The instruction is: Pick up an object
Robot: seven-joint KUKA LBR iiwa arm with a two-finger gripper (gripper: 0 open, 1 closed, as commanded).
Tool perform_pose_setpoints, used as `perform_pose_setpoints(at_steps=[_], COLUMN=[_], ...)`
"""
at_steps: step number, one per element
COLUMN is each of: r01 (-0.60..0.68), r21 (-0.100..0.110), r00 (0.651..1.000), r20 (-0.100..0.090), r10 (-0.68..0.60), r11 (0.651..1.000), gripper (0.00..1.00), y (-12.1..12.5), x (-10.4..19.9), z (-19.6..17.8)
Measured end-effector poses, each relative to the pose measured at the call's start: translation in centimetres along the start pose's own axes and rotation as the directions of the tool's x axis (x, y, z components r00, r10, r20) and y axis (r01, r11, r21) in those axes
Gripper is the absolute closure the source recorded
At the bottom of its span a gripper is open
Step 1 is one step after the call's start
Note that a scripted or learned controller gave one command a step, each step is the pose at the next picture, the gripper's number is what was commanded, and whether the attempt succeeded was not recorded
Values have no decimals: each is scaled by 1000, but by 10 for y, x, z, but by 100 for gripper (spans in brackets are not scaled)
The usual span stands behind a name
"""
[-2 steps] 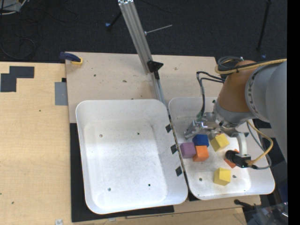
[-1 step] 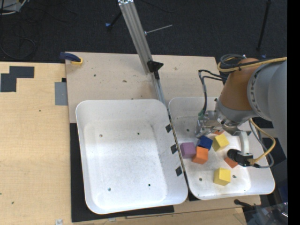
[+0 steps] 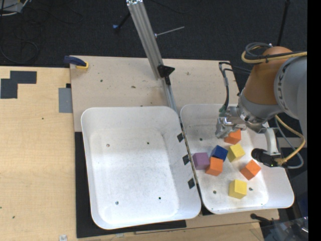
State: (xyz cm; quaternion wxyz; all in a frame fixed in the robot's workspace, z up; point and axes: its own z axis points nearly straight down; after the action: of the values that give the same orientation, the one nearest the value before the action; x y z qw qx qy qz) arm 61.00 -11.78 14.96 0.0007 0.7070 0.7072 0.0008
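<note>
From the camera view I see the gripper (image 3: 226, 126) low inside the right bin (image 3: 203, 115), close to its far part, with the grey arm and orange band coming in from the right. Just under and beside it lies an orange cube (image 3: 232, 137), which I take as the target of this try. The metal of the gripper touches or nearly touches the cube's upper left edge, but the view here is poor. I cannot tell if the fingers are apart or together, and I do not see the cube between them, so I will not call it held.

My judgement: the approach is done and the descent seems near its end; the closing and the lift are left. Nothing is raised yet, as every block rests on the bin floor.

The orange cube has no real long axis, since its sides look equal. It sits turned a little, so its edges run slanted to the bin walls.

Near it are a yellow cube (image 3: 236, 152), a blue cube (image 3: 219, 152), a second orange block (image 3: 214, 166) and a purple block (image 3: 201, 160). The left bin (image 3: 100, 115) holds nothing I need.
</note>
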Motion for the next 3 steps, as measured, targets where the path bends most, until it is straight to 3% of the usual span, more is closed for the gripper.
perform_pose_setpoints(at_steps=[2, 3], r01=[1, 3], r21=[-2, 7], r00=[1000, 1000], r20=[0, -2], r10=[-1, -3], r11=[1000, 1000], gripper=[100, 100], y=[1, -10], x=[6, 57], z=[-110, -92])
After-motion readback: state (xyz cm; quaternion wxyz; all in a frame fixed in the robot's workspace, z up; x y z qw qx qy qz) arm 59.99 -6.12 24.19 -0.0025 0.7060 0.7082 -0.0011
